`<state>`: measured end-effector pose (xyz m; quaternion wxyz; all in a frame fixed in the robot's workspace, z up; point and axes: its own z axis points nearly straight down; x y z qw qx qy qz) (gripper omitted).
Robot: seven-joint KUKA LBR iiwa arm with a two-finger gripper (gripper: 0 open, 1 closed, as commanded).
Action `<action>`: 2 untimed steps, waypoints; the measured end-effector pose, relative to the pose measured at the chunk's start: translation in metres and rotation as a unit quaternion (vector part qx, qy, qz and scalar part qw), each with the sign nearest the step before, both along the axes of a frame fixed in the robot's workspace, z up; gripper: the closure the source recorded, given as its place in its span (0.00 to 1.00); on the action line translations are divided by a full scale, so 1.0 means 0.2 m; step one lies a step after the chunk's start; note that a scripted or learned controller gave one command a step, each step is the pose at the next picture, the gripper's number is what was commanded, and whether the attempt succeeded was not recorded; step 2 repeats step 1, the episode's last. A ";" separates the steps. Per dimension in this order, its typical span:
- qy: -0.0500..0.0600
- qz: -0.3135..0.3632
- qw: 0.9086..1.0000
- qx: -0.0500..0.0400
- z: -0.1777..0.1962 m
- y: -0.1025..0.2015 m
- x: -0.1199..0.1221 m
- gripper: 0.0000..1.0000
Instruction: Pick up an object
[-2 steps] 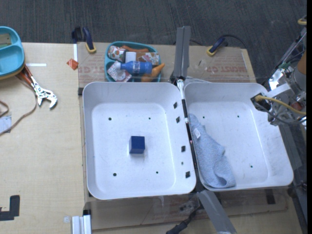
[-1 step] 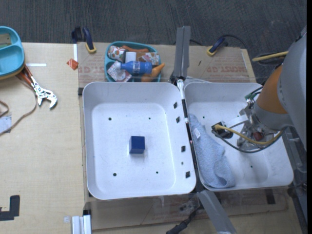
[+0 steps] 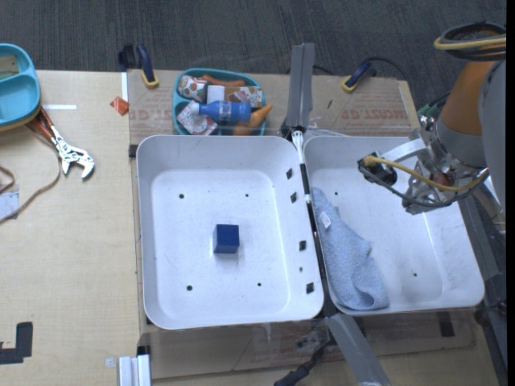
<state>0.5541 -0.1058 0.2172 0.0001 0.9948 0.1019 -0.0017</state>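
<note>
A blue block [image 3: 227,239] sat alone in the left bin [image 3: 139,215].
It lay near the middle, easy to grab. A grey cloth [image 3: 348,257] hugged the right bin's [image 3: 451,294] left wall. The gripper [image 3: 425,193] hung over that bin; wide or narrow, I could not tell.

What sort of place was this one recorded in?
Probably a robotics lab bench: a robot arm reaching over two white bins side by side, clamps on the bench's back edge, and a wrench lying to the left.
</note>
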 end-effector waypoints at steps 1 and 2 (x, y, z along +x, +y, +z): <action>0.001 -0.004 1.000 0.001 -0.54 -0.22 -0.16 1.00; 0.001 -0.004 1.000 0.001 -0.54 -0.22 -0.16 1.00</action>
